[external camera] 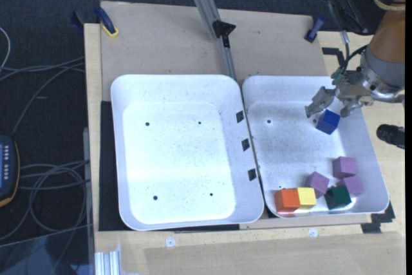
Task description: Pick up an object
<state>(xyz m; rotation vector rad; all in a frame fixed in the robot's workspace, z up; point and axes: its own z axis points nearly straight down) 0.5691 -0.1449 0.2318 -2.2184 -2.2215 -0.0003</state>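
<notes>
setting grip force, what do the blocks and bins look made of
Blocks, e.g. blue block and orange block: probably painted wood or hard plastic; crisp edges, flat matte colour. Bins: likely moulded plastic; rounded rims, smooth, slightly glossy white.

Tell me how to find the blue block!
Look in the right bin, toward its far right side. The blue block sits right under the gripper, well apart from the other blocks huddled in the near corner. It is the only blue one.
</notes>
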